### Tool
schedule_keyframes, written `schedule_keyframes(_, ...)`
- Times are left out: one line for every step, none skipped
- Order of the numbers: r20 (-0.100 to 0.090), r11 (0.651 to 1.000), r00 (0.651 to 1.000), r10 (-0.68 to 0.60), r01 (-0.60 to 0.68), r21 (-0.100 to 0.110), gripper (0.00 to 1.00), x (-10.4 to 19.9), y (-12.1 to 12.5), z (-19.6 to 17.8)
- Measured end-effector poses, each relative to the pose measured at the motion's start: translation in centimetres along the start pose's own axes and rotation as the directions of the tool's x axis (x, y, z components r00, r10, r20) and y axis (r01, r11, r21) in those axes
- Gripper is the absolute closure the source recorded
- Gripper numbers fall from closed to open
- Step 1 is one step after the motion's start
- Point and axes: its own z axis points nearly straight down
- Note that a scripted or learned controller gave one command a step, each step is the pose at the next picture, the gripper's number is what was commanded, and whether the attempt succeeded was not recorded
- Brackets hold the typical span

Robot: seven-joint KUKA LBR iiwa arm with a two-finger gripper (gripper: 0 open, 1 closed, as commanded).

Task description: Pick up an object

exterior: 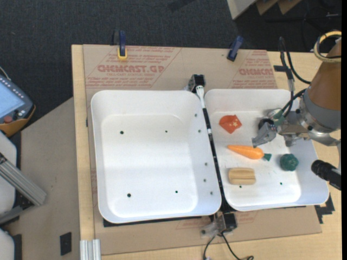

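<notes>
Where the right bin (303, 196) holds its four things, the orange carrot (245, 152) lies mid-floor, a red block (230, 123) above it, a tan piece (241, 176) below, a green ball (289, 162) to its right; the gripper (264, 131) hangs just above the carrot's right end, nothing in it, whether parted I cannot tell; the left bin (97, 107) sits alongside.

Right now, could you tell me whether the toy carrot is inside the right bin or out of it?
Inside. The toy carrot lies flat on the right bin's floor, between the red object and the tan block.
</notes>
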Motion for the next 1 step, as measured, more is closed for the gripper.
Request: schedule_keyframes(-0.003, 1.0, 1.0, 0.001, -0.001, 0.01, 0.0, 0.48, -2.73, 8.54)
